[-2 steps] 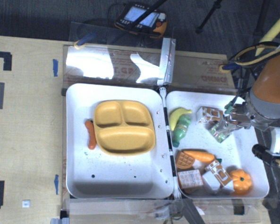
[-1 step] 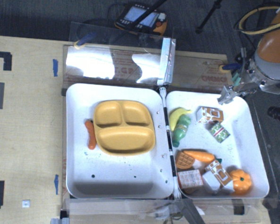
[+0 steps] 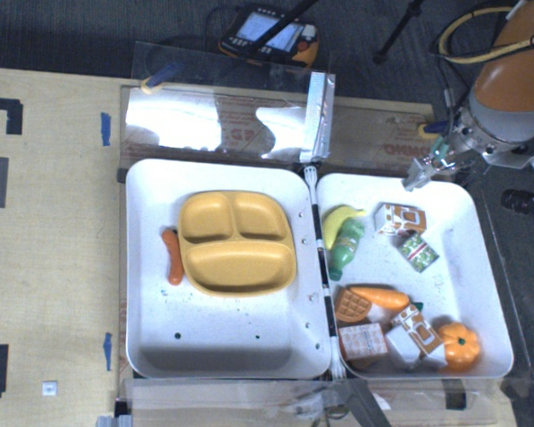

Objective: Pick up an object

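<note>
The right bin [image 3: 481, 257] holds several toy foods. A yellow banana [image 3: 336, 220] and a green bottle [image 3: 344, 247] lie by its left wall. A small brown-and-white carton [image 3: 399, 219] and a green packet [image 3: 420, 253] sit near the middle. A waffle [image 3: 353, 305], a carrot [image 3: 384, 298], a pink pack [image 3: 363, 341], another carton [image 3: 418, 332] and an orange pumpkin [image 3: 458, 344] crowd the front. My gripper [image 3: 425, 172] hangs over the bin's far rim, above and behind the small carton, with nothing visible in it.
The left bin [image 3: 143, 318] carries a yellow divided plate [image 3: 236, 242] with a red-orange sausage [image 3: 173, 255] beside its left edge. A clear panel [image 3: 219, 115] stands behind the bins. A handheld pendant [image 3: 267, 37] lies on the floor beyond.
</note>
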`<state>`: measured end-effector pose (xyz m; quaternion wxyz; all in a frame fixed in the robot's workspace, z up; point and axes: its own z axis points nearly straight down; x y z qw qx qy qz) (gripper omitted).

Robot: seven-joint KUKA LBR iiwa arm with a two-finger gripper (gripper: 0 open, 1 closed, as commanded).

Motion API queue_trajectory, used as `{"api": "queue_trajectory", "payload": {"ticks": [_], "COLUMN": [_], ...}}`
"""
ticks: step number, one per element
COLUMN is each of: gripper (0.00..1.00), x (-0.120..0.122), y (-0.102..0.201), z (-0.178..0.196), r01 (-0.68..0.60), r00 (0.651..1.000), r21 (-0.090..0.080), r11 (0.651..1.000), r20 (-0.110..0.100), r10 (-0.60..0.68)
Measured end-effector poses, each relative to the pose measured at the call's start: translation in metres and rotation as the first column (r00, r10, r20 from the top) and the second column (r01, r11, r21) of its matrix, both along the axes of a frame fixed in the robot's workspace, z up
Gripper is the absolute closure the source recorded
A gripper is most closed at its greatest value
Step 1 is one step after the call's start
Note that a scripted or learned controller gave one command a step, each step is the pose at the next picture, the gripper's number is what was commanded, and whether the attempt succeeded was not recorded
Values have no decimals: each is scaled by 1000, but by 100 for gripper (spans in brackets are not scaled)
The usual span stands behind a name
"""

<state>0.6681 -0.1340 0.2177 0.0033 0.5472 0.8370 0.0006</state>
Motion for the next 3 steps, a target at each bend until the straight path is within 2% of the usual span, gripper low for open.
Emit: {"api": "queue_trajectory", "payload": {"ticks": [1,2,3], "gripper": [100,100,100], "x": [0,-36,-119], "y": [13,14,41], "z": [18,8,-3], "r01": [-242,-405,-490], "r00": [970,914,872], "r21": [-1,2,2], "r11": [970,914,872], "r20": [1,-5,-5], "r10": [242,405,490]}}
